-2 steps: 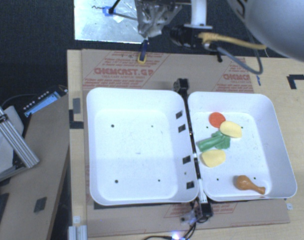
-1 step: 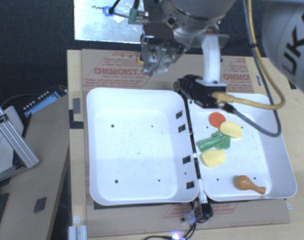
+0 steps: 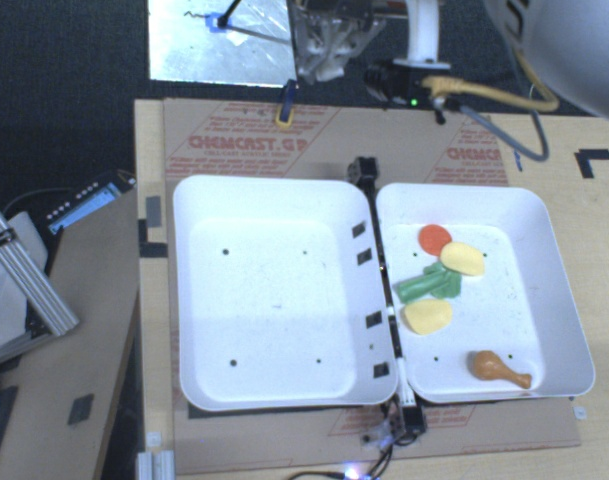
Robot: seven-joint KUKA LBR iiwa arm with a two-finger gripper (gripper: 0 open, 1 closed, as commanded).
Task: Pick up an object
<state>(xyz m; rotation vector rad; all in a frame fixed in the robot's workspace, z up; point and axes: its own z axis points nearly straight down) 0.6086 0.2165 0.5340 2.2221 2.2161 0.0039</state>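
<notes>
The right bin (image 3: 554,268) holds several small toy foods. A red round piece (image 3: 435,238) lies nearest the far wall, with a yellow lemon-shaped piece (image 3: 463,259) touching it. Just below is a green piece (image 3: 431,285), then a pale yellow piece (image 3: 427,316). A brown drumstick (image 3: 498,368) lies apart by the near wall. My gripper (image 3: 322,53) hangs high above the bench's far edge, beyond both bins and well away from the objects, with nothing visibly in it.
The left bin (image 3: 194,268) sits beside the right one, joined by a black hinge strip (image 3: 376,278). A yellow-and-blue clamp (image 3: 285,108) holds the cardboard base at the far edge. An aluminium rail (image 3: 24,278) stands at the left. Cables (image 3: 494,108) trail from the arm at the upper right.
</notes>
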